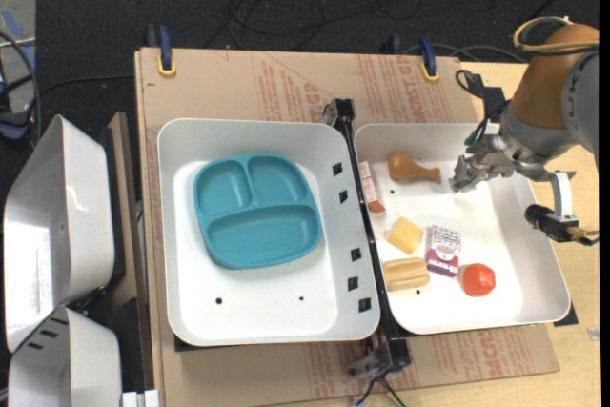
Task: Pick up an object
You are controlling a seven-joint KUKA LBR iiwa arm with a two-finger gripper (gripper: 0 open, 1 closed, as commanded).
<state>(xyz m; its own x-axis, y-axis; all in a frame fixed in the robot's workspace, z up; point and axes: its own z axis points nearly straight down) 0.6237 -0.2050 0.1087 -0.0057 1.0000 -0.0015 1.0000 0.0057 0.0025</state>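
Observation:
The right bin [534,205] holds several food items: a brown drumstick [413,170] at the back, a yellow cheese wedge [405,234], a hot dog bun [405,274], a purple and white carton [442,250], a red tomato [477,279], and a red and white packet [370,186] by the left wall. My gripper [464,176] hangs low over the bin's back right part, just right of the drumstick's thin end. I see nothing between its fingers.
The left bin [181,234] holds a teal divided plate [256,211]. A black divider with clips [355,224] runs between the bins. White tubs [52,234] stand off the bench's left side. Cables lie on the dark floor behind.

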